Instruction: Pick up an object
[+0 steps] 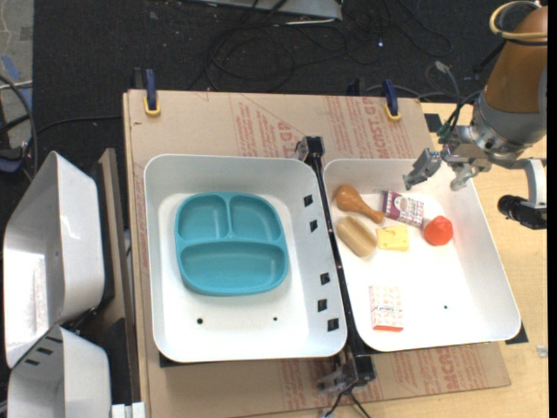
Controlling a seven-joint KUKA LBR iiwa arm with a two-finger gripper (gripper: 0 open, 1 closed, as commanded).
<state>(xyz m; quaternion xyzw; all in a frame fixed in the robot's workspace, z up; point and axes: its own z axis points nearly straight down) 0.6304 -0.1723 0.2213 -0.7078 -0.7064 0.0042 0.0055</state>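
Note:
The right bin [487, 294] holds several small objects: a brown drumstick [354, 200], a tan bun [357, 236], a purple-and-white packet [404, 208], a yellow block [392, 239], a red-orange ball [439, 230] and a white card with red print [386, 307]. My gripper [441, 173] hangs open above the bin's far edge, just behind the packet and the ball. Its two fingers are spread apart with nothing between them.
The left bin [165, 320] holds a teal divided tray [231, 241]. A black divider [326, 251] runs between the bins. Clamps [152, 103] sit on the cardboard's far edge. White containers [48, 251] stand off the bench at the left.

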